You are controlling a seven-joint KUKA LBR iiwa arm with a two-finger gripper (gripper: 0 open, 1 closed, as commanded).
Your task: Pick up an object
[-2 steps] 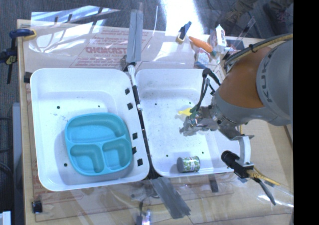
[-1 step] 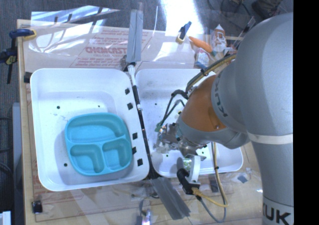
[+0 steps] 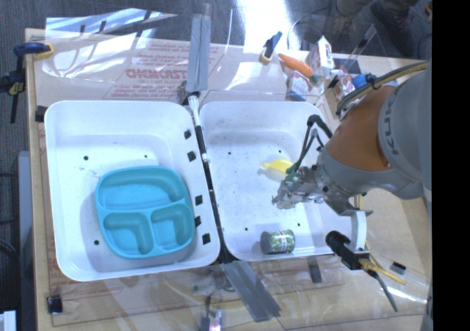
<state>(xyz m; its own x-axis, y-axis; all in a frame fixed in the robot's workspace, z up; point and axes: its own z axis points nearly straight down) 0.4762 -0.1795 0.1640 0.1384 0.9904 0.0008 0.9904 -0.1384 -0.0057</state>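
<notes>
We find the two-finger gripper (image 3: pixel 288 196) low inside the right-hand shallow white bin (image 3: pixel 242 120), just beside a small yellow soft-looking object (image 3: pixel 277 168); whether they touch is unclear. We cannot tell how the end effector is set. A small green-labelled metal can (image 3: pixel 277 241) lies on its side near the bin's front wall, apart from the gripper. The blue plastic compartment tray (image 3: pixel 144 211) rests in the left-hand white bin (image 3: pixel 70 128). We judge nothing lifted; grasp and raise remain.
</notes>
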